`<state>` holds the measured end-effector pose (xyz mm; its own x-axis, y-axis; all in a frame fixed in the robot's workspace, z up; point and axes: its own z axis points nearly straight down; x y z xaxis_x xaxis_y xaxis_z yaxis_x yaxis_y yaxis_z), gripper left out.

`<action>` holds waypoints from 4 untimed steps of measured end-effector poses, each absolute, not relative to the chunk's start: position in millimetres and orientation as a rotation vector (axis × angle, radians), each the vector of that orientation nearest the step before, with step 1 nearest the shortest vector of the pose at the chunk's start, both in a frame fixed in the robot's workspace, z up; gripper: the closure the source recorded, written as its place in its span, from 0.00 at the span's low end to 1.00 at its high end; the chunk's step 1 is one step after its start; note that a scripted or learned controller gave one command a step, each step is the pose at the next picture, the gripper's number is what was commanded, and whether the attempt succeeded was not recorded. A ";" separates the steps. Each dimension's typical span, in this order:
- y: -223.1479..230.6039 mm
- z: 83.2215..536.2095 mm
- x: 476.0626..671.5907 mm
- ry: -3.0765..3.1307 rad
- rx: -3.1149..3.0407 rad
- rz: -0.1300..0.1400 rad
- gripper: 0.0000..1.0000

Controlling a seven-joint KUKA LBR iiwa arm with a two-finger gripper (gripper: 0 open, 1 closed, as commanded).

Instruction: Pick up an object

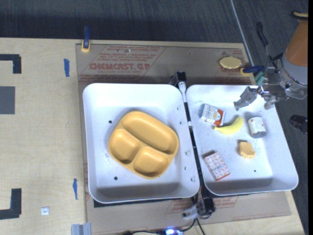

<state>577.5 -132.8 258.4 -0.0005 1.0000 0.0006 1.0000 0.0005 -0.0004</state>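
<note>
Gripper (255, 98) hovering over far right corner of right bin (286, 177), fingers apart, nothing between them. Arm reaching in from right w/ orange band showing. In right bin: banana (230, 126) just below gripper, small carton (211, 114) beside it, white can (256, 126), orange chunk (247, 150), red-patterned box (216, 165). Left bin (98, 102) holding yellow 3-compartment tray (142, 143).
</note>
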 end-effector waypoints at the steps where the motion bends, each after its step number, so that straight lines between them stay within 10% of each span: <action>1: -122.3 95.4 582.8 -2.222 -2.225 -0.002 0.00; 2: -92.1 86.1 520.9 -2.221 -2.223 -0.003 0.00; 3: -92.7 97.0 523.0 -2.225 -2.229 -0.008 1.00; 4: -109.9 87.0 498.5 -2.225 -2.224 -0.008 1.00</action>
